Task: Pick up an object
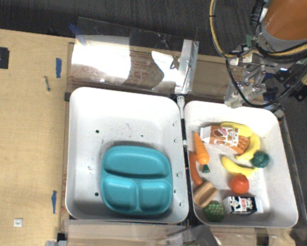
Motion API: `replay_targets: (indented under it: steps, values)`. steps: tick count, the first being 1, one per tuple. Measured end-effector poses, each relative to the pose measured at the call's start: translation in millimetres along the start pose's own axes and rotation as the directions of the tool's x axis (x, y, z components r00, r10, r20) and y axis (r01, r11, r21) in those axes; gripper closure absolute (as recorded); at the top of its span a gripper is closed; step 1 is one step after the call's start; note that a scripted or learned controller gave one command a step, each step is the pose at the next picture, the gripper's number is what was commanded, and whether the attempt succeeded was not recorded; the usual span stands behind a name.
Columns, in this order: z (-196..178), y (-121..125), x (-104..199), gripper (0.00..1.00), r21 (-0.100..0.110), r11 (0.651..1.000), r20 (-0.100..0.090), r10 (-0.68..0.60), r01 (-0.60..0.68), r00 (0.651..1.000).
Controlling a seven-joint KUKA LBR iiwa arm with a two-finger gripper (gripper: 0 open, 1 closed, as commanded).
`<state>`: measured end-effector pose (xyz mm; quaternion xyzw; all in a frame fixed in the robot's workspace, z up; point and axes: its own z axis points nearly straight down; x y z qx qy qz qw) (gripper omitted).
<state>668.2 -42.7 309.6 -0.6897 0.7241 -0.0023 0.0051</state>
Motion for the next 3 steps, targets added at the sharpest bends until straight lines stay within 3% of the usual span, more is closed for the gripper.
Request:
replay_targets:
  steps: [1,2,3]
  values:
    - [38.3,11.4,36.9,1.0,-0.01,0.991,0.0,-0.136,0.136,0.991]
    - [5.4,-2.2,41.2,1.0,0.0,0.97,0.0,-0.243,0.243,0.97]
    - [32.7,-1.0,39.7,1.0,-0.008,0.911,0.004,-0.412,0.413,0.911]
